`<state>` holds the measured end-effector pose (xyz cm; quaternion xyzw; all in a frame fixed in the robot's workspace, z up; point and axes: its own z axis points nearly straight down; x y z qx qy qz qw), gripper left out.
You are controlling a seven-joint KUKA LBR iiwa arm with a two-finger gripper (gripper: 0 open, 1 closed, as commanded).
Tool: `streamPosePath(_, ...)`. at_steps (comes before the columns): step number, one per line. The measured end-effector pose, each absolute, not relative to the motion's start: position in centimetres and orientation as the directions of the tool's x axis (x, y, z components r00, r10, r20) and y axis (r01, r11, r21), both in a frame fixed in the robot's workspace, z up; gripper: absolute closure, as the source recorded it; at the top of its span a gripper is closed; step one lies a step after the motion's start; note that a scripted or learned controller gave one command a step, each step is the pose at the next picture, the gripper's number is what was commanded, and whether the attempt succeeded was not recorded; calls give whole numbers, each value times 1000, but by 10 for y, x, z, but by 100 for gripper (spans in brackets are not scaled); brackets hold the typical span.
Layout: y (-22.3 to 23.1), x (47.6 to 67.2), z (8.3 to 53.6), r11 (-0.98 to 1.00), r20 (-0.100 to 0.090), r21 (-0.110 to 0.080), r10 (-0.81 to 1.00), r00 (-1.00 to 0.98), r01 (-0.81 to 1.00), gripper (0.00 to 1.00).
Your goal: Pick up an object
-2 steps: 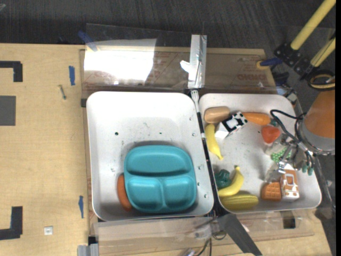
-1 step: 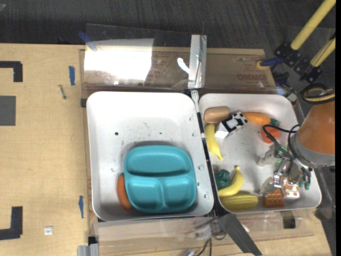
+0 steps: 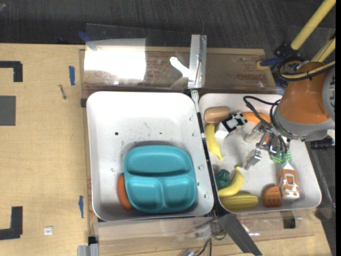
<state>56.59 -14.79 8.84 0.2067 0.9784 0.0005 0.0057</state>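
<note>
Objects: toy foods are lying in the right bin [image 3: 314,193], among them a banana [image 3: 212,140], a second banana [image 3: 234,181], a bread roll [image 3: 216,114] and a corn cob [image 3: 241,201].
Hand: the hand [image 3: 265,145] is hanging over the right bin's middle; whether its fingers are spread or pressed together cannot be told.
Left bin: the left bin [image 3: 106,121] is holding a teal divided tray [image 3: 160,178], which is lying over an orange item [image 3: 122,192].
</note>
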Motion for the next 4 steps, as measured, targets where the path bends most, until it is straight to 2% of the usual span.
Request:
streamPosePath(1,-152,631,87,843,-6,3,538,-843,538,0)
streamPosePath(2,-223,580,87,948,-6,-1,318,-948,318,0)
streamPosePath(3,-224,522,88,929,-6,1,369,-929,369,0)
streamPosePath(4,-220,488,91,940,-27,4,342,-939,342,0)
